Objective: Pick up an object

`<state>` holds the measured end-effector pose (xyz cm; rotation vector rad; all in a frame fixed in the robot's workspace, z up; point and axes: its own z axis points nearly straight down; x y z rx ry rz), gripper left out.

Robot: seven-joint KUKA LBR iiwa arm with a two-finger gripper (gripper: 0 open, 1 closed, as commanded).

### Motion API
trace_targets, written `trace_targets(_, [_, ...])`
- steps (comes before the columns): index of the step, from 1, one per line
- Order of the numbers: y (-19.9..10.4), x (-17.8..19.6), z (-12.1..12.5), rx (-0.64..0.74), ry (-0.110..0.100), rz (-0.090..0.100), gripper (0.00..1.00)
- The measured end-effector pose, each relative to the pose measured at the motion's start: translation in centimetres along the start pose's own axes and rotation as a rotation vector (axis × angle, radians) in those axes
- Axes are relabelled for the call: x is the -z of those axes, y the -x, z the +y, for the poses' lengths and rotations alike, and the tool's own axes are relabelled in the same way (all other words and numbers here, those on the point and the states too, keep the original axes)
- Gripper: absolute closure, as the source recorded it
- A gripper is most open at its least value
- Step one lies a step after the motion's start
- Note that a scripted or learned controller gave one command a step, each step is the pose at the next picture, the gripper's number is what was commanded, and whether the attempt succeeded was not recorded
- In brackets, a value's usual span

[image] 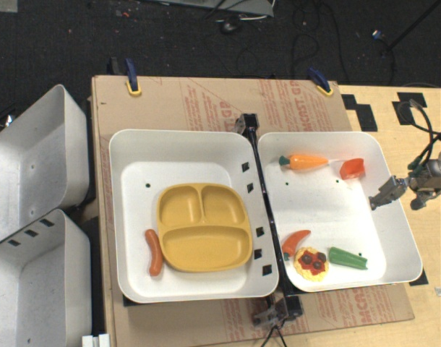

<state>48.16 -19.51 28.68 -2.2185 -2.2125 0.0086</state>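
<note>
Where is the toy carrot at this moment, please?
The carrot lies in the right bin, near its far left corner, with its green top toward the divider; a small red piece sits just to its right.

This is a robotics lab or test cell, not a home. The surface (206,96) is a sheet of printed cardboard held down by clamps (133,78) at its far edge. Two shallow white bins (126,215) sit side by side on it, filled with toy food and a yellow divided plate (204,228). Loose cables (307,42) trail over a dark, speckled floor (54,42), and spare white bins (32,157) stand stacked at the left.
</note>
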Motion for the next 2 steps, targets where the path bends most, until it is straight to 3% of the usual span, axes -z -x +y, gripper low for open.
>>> trace_targets(1, [-0.1,0.5,0.2,0.004,0.009,-0.003,0.00])
trace_targets(2, [-1.2,-5.0,0.3,0.002,0.005,0.000,0.00])
